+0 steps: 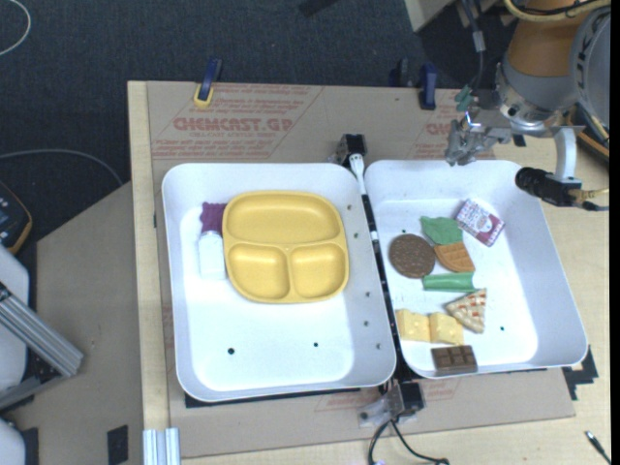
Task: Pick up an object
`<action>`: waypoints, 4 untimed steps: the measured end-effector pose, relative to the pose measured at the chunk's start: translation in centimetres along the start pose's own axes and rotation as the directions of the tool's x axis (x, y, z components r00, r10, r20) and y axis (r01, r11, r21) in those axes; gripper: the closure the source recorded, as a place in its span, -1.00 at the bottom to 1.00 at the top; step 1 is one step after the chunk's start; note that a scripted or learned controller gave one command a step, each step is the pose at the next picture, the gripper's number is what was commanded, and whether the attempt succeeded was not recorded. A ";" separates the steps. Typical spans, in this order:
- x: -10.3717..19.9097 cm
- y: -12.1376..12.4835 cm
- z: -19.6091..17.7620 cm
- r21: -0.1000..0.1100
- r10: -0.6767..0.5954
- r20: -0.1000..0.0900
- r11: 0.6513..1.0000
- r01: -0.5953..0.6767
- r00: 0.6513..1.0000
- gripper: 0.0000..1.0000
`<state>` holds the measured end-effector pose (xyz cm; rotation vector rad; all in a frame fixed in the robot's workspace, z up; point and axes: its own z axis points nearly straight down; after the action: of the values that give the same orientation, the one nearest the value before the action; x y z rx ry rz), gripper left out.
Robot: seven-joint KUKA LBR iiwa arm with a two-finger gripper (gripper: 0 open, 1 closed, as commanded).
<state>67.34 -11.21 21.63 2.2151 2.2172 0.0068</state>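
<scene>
White right bin (pixel 552 289) holds the food pieces (brown round cookie (pixel 413 256) among them); gripper (pixel 465 149) hovers above the bin's far rim, grip state unreadable, nothing visibly held.

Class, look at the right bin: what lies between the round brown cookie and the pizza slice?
In the camera view, a green bean-shaped piece lies between the round brown cookie and the pizza slice.

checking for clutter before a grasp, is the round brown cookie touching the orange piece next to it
Apart. The camera view shows a thin strip of white bin floor between the brown cookie and the orange piece.
</scene>
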 end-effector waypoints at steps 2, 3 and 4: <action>3.4 -3.9 0.0 0.013 -0.001 -0.004 1.000 0.001 1.000 1.00; 6.4 -8.1 -1.0 0.013 -0.002 -0.004 1.000 0.002 1.000 1.00; 10.2 -12.1 -2.1 0.013 -0.002 -0.004 1.000 0.002 1.000 1.00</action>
<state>55.20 -0.99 23.58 2.2214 2.2283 -0.0027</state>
